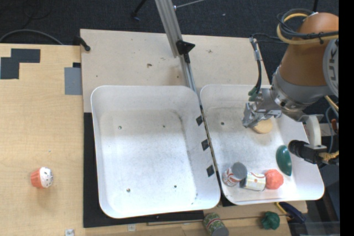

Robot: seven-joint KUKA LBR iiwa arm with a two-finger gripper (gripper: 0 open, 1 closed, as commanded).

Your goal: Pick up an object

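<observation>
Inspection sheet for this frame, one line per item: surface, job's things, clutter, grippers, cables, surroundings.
Surface: bench with a left bin and a right bin, both white, side by side.
Job's things: in the right bin, a tan object, green piece, red ball, white can and grey-capped item.
Clutter: small red-white toy on the wooden table at left.
Grippers: gripper low over the tan object; grasp not confirmed.
Cables: yellow and black loops on the arm.
Surroundings: dark floor, slanted metal rail.
</observation>
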